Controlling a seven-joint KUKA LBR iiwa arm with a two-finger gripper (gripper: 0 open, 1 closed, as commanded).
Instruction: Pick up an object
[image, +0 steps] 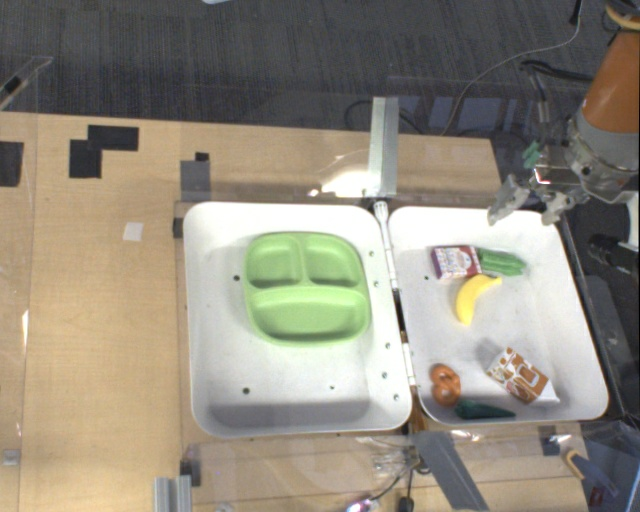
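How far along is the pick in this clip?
Nothing looks picked yet. The banana, snack packet, purple carton and the other items lie in the right bin. The gripper hangs open over that bin's far edge, with nothing between its fingers. Descending, grasping and lifting are all left.

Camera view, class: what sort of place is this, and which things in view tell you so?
Probably a robotics lab test bench, not a kitchen. A grey arm's gripper hangs over two white bins fixed to a wooden bench, loose cables trail behind, and the food, like the banana, looks like toys.
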